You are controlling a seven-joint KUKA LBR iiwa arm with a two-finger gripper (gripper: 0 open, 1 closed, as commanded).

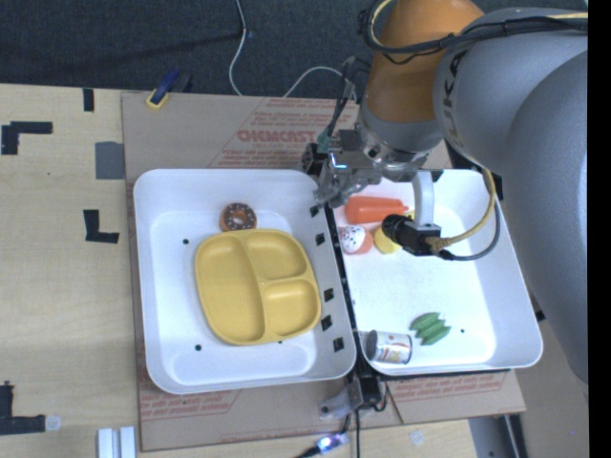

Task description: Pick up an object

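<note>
My gripper hangs over the back left corner of the right bin, at the divider between the two bins. An orange carrot lies just right of it. In front of the carrot sit a small white and red piece and a yellow piece, partly behind a black part of the wrist. A green pea pod and a silver can lie near the bin's front. Nothing shows between the fingers.
The left bin holds a yellow divided plate and a chocolate donut behind it. The arm's grey bulk covers the right bin's back right. A cable loops from the wrist over that bin. Black clips line the divider.
</note>
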